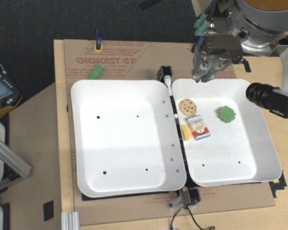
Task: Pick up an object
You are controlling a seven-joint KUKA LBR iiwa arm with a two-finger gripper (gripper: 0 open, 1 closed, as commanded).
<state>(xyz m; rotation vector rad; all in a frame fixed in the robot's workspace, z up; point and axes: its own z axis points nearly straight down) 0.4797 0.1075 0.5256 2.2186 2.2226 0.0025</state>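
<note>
The right bin [259, 152] holds a round cookie [187, 107], a small red and white carton [198, 127], a yellow piece [186, 132] lying against the carton's left side, and a green knobbly ball [226, 113]. My gripper [201, 74] hangs above the right bin's far rim, up and to the right of the cookie, apart from all of these. Nothing shows between its fingers.
The left bin [86, 143] lies beside the right one on a cardboard sheet. A black camera body [269, 98] juts over the right bin's right rim. A green scrap [96, 72] and a yellow and blue clip [99, 42] lie on the cardboard behind the left bin.
</note>
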